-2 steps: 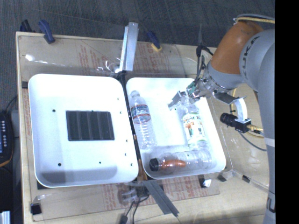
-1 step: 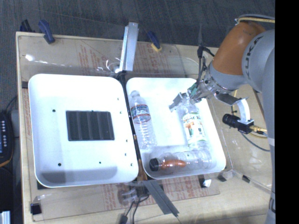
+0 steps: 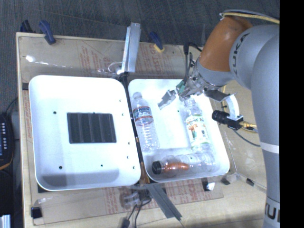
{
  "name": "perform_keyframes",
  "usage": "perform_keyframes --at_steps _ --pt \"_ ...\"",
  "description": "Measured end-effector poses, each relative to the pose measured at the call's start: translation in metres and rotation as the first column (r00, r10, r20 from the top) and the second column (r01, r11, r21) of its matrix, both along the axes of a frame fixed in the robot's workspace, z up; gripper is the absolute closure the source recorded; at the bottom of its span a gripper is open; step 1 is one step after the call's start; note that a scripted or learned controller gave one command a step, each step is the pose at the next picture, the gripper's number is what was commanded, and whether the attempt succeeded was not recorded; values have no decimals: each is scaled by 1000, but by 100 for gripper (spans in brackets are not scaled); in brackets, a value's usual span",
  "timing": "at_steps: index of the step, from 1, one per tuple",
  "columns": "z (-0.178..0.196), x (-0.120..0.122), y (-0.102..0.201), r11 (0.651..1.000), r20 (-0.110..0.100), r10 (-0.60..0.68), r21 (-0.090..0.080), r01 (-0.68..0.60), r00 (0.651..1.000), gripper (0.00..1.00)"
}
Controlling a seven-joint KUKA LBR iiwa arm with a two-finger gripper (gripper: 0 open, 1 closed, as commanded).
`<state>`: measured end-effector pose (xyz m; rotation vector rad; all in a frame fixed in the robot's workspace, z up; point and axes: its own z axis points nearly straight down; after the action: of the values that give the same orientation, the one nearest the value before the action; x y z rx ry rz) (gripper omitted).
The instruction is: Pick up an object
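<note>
Three plastic bottles lie in the right bin [image 3: 166, 127]. A clear water bottle [image 3: 145, 122] with a white and blue label lies along the bin's left wall. A second clear bottle [image 3: 197, 127], with a green and orange label, lies on the right side. Across the front wall lies a bottle [image 3: 183, 165] with a black cap and amber content. My gripper [image 3: 167, 99] hangs over the back middle of this bin, between the tops of the two upright-lying bottles. It touches neither, and nothing shows in it.
The left bin [image 3: 47, 94] holds a dark ribbed rectangle [image 3: 91, 127] at its middle. A metal bar [image 3: 130, 49] stands at the back between the bins. Blue clamps [image 3: 46, 31] sit on the bench's far edge. Cables [image 3: 237, 122] trail beside the right bin.
</note>
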<state>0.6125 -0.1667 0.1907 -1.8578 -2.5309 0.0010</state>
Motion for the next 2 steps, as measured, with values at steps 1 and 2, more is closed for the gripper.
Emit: perform_keyframes --at_steps 1,2 --pt "0 0 0 1000 0 0 0 0 1000 0" --pt "-13 -19 -43 995 -1 -95 0 95 995 0"
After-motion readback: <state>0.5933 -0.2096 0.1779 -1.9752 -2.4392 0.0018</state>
